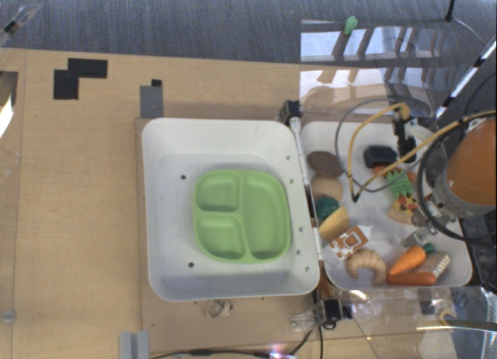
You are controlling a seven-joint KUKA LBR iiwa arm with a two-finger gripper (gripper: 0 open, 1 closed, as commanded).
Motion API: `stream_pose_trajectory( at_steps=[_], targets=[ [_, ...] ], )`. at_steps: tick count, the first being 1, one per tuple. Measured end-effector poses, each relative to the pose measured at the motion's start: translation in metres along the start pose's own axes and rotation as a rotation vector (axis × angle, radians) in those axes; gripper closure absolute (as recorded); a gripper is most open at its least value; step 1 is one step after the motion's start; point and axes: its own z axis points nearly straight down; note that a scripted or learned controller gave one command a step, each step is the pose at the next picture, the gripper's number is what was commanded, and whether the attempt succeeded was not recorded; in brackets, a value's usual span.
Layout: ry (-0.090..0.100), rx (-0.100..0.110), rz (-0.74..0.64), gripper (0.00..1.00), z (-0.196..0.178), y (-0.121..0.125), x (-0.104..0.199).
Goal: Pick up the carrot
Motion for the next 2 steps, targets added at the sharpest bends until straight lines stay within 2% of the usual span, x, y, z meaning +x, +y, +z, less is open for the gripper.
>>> stream_pose_trajectory(
  at_steps=[1, 2],
  targets=[
    [0.002, -0.017, 0.035, 1.0, -0.106, 0.011, -0.007],
    [-0.005, -0.024, 0.414, 1.0, -0.072, -0.021, -0.075]
  ],
)
